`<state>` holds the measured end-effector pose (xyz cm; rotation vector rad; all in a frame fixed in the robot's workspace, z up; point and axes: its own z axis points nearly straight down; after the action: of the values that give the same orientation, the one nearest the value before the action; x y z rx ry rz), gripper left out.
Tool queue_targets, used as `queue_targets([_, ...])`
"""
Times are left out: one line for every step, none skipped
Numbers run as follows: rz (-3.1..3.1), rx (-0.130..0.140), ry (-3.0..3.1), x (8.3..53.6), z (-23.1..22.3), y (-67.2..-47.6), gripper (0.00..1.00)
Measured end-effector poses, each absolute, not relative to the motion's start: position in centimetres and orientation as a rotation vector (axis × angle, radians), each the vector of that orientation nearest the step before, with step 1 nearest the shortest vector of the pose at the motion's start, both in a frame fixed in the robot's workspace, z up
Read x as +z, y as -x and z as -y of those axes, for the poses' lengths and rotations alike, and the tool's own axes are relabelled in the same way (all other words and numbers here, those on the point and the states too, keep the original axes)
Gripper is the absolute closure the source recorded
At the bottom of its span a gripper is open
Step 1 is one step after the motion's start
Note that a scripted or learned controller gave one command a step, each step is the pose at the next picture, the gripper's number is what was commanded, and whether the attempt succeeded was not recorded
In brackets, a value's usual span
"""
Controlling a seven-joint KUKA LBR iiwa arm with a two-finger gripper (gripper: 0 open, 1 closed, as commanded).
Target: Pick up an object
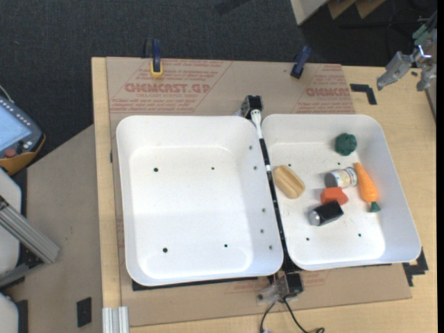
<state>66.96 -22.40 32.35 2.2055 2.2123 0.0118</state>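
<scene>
gripper (409, 66) sat at the top right, well clear of the right bin (395, 207) and above its far corner; can't tell its state, too small and cut off. right bin held the candidates: tan bread-shaped piece (288, 182) near its left wall, green ball (345, 143) toward the far side, orange carrot (365, 183) by the small jar (341, 179), red block (334, 195) touching the dark cylinder (325, 214). left bin (139, 207) just beside it.

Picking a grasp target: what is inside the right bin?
The right bin holds a green ball, carrot, small jar, orange block, black cylinder and tan piece.
</scene>
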Motion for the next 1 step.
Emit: queue_targets([-2.220,0.022,-2.196,49.07,11.12,-66.76,0.00])
